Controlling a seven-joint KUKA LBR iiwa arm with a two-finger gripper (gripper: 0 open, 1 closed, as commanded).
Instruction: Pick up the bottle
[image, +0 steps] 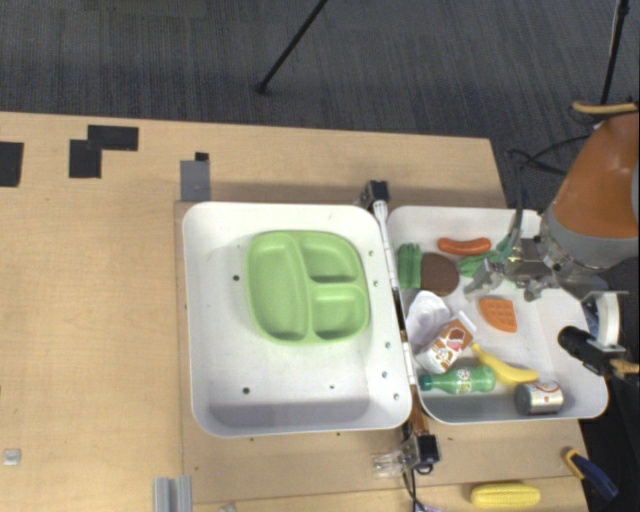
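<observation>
My end effector (508, 268) hangs over the far part of the right bin (585, 400) — how wide it stands I cannot tell, and I see nothing held in it. It sits just beside a brown round piece (438, 273) and an orange wedge (499, 314), near a sausage (464, 245) at the far wall.

The bottle (458, 381) — green, lying on its side — rests at the near wall of that bin, touching a banana (506, 367). A small can (539, 398) lies right of it, a printed packet (449, 347) just beyond; the packet's writing is too small to read.

The left bin (290, 410) holds a green divided tray (305, 285). A yellow corn cob (505, 494) lies on the counter (90, 330).
</observation>
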